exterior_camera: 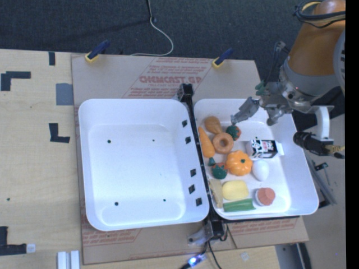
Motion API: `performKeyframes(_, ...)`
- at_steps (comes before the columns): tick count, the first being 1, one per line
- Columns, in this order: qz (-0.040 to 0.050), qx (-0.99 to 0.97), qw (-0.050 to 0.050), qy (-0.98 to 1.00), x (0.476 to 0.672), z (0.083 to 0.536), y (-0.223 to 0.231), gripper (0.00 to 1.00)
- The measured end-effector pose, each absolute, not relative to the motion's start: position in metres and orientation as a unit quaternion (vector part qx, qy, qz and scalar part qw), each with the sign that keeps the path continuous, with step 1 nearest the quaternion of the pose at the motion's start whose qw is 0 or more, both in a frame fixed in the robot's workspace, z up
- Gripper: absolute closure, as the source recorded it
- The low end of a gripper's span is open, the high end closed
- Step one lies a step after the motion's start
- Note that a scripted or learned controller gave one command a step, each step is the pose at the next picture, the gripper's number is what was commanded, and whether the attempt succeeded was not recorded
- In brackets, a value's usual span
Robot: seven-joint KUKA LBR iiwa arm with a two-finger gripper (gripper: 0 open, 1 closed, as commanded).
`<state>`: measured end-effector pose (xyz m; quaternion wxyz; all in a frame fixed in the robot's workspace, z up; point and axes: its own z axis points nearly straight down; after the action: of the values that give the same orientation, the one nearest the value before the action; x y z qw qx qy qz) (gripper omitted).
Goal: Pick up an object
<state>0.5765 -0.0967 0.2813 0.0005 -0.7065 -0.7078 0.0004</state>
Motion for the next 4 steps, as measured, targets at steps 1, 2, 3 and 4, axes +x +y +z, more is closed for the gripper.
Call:
performKeyframes(1, -0.0005, -0.702, 0.003, -0.712, 0.543, 0.289, 0.013, 0.0)
performKeyframes(2, -0.0022, -0.704, 0.0, -0.71, 0.514, 0.346, 0.066, 0.0)
performKeyframes(3, -0.0059, -0.708, -0.007, -0.706, 0.543, 0.544, -0.003, 0.0)
performKeyframes(4, 0.0007, -0.707, -0.001, -0.708, 0.543, 0.545, 0.0, 1.0)
